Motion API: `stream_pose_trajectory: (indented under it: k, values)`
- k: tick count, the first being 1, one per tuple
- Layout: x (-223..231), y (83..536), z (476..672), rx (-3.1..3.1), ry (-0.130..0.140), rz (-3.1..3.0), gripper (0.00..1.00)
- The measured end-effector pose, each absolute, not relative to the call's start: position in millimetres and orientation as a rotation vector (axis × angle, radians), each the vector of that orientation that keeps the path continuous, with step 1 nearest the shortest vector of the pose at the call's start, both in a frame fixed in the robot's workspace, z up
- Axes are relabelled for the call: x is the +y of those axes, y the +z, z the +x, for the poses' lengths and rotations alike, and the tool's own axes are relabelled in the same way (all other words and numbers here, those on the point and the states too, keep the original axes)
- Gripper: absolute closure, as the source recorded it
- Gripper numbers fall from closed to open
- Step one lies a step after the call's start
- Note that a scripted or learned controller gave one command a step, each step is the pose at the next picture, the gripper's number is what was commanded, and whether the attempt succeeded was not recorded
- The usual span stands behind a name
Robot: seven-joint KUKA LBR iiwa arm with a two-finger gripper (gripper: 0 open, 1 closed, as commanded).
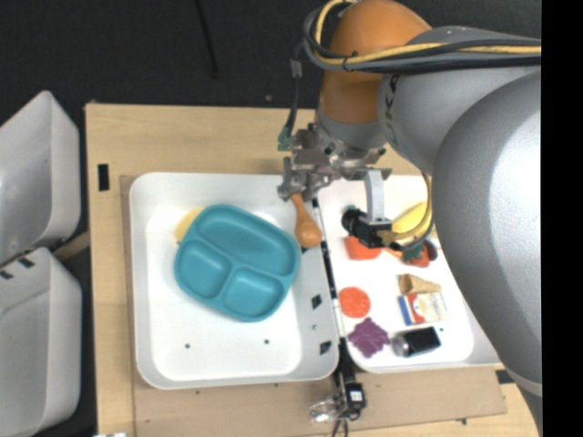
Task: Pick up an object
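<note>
Teal plate [237, 260] in left bin [150, 353], broad, light, awkward. Brown wooden pestle-like piece [307, 222] at the divider, stiff, light, smooth; best taken across its narrow neck. Directly under pincer [301, 188], touching or nearly; grip unclear, cannot tell how wide. Small toys [369, 335] in right bin [455, 344].

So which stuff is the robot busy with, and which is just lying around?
Busy with:
tool
brown wooden pear-shaped piece, right under the tool

Lying around:
teal plastic divided plate
orange round disc
purple knobbly toy
small black block
yellow banana
</note>
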State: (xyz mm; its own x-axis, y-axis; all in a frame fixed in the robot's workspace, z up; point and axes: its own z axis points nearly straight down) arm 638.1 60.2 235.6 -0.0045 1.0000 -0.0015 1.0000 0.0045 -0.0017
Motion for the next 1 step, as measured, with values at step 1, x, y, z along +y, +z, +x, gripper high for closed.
stream_pose_trajectory:
  k: [1]
  values:
    - [58.5,248.8,627.6,-2.223,0.006,-2.217,1.0]
